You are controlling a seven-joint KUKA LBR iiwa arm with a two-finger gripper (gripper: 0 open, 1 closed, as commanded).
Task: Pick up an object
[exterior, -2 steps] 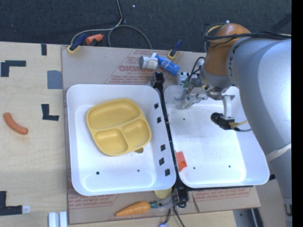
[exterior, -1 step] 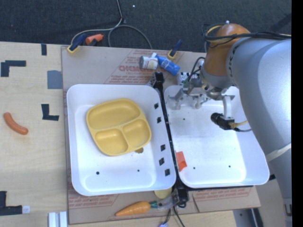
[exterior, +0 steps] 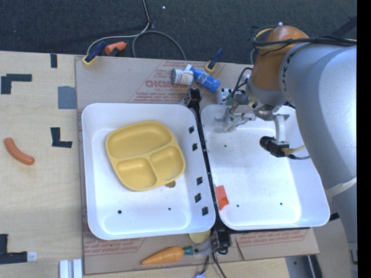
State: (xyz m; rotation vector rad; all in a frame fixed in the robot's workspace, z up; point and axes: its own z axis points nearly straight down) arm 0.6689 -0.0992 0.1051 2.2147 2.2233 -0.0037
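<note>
The grey arm [exterior: 324, 109] reaches in from the right, its pincer [exterior: 232, 117] low over the far left corner of the right bin [exterior: 261, 178]; whether the pincer is spread or pressed together cannot be told. Left of the pincer, the left bin [exterior: 104, 213] holds a yellow divided plate [exterior: 145, 154]. Near the pincer, on the right bin's left rim, lies a small orange piece [exterior: 221, 197]. Well left of the pincer, an orange sausage [exterior: 18, 151] lies on the desk [exterior: 35, 213].

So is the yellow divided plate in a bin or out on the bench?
In: the yellow divided plate lies flat inside the left bin.
</note>
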